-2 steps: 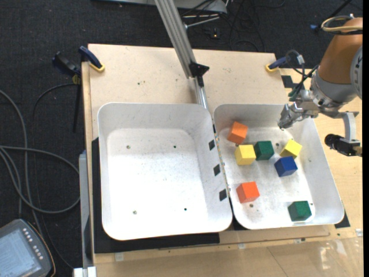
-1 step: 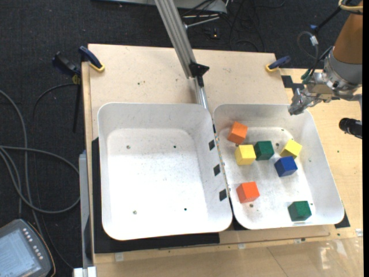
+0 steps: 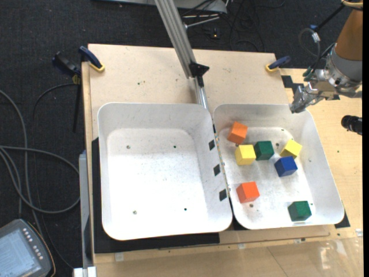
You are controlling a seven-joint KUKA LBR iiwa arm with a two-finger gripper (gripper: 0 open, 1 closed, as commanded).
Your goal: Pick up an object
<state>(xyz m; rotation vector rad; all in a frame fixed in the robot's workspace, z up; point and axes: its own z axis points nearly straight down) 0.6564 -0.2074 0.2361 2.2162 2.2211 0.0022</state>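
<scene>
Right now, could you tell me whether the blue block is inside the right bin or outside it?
Inside: the blue block lies on the floor of the right bin, beside a yellow block.

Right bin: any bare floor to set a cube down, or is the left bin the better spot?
The right bin is crowded up top: orange cube, two yellow cubes, green cube, blue cube. A free patch lies between the lower orange cube and lower green cube. The left bin floor is bare.
</scene>
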